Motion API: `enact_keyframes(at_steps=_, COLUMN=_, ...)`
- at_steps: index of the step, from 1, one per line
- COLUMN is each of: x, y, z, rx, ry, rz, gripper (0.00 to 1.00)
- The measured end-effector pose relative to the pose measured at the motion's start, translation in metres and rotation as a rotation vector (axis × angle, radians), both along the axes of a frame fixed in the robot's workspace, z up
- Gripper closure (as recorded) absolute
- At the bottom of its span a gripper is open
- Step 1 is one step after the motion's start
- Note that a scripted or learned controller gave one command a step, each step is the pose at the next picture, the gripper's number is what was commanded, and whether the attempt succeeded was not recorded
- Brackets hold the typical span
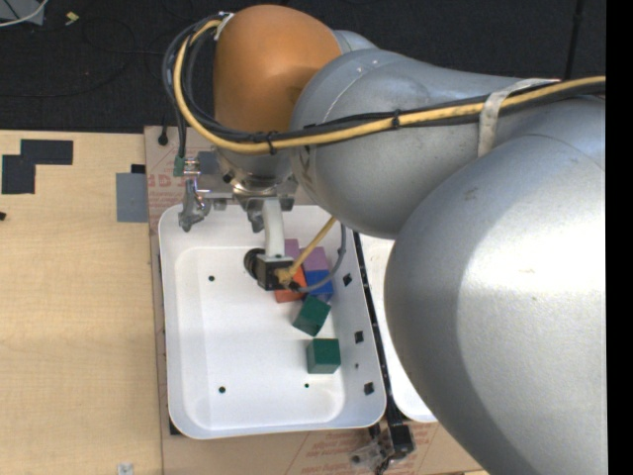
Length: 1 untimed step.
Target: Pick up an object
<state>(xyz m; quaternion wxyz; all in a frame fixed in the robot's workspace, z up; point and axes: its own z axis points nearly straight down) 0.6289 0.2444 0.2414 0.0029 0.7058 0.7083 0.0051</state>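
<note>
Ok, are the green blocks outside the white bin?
No, the tilted green block and the lower green block both lie inside the left white bin.

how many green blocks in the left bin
2. One green block lies right of the bin's middle; the other sits just below it in view. The arm may hide more.

Pale wooden table (69,315) seen at left. Black angular patches (35,161) and grey rectangle (130,196) marked on its surface. White bin (198,364) set on table; second white bin (401,394) just beside, largely hidden. Cables (22,8) strewn on dark floor (99,67) beyond.
</note>
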Motion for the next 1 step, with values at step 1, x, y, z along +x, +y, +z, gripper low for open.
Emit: enact_keyframes(at_steps=1, x=-0.0383, y=-0.0027, z=-0.1215, rx=-0.009, ry=0.027, rz=-0.005, gripper=0.00)
